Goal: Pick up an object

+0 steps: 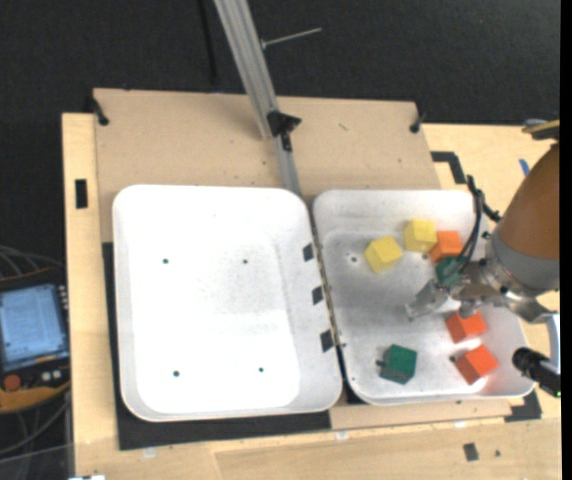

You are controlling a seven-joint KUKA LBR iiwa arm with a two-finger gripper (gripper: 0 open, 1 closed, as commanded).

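On the pale wooden surface sit two shallow white bins, and the right-hand bin holds all the blocks. The gripper hangs low among them beside an orange block, with nothing visibly lifted; whether its grasp is wide or narrow cannot be told, so the pick looks undone. Two yellow blocks, a green block and other orange ones crowd close.

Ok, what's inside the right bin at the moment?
The right bin holds two yellow blocks, a green block and three orange blocks. The gripper and arm cover part of the bin's floor.
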